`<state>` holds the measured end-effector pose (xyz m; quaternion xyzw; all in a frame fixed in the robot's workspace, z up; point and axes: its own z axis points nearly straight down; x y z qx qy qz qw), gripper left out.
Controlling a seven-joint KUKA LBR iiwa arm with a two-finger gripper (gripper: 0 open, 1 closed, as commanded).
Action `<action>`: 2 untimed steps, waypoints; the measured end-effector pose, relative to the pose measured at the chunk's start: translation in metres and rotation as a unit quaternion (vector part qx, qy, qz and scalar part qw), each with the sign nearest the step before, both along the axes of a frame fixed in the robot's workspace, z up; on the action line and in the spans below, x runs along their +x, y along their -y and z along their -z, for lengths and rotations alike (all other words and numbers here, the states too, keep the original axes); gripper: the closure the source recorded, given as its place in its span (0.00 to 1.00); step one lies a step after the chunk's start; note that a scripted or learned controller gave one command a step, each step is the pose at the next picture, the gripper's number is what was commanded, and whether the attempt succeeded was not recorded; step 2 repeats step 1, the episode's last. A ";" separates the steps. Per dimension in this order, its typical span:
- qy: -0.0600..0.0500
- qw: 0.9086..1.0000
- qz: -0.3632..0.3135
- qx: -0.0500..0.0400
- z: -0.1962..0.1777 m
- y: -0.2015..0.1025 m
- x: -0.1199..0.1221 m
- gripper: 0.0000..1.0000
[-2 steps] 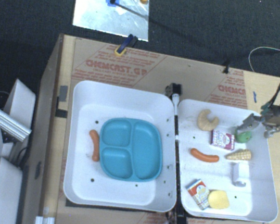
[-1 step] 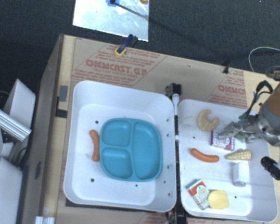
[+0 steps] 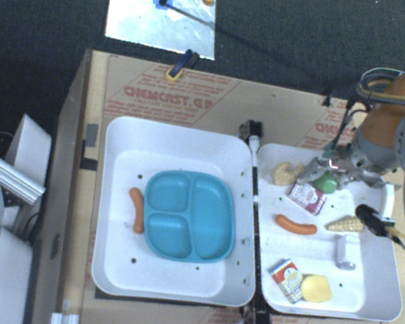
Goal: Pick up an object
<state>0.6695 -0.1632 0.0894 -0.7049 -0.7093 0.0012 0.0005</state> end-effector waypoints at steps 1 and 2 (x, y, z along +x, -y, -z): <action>0.006 1.000 -0.001 -0.001 -0.013 0.000 0.003 1.00; 0.006 1.000 -0.001 -0.001 -0.013 0.000 0.003 1.00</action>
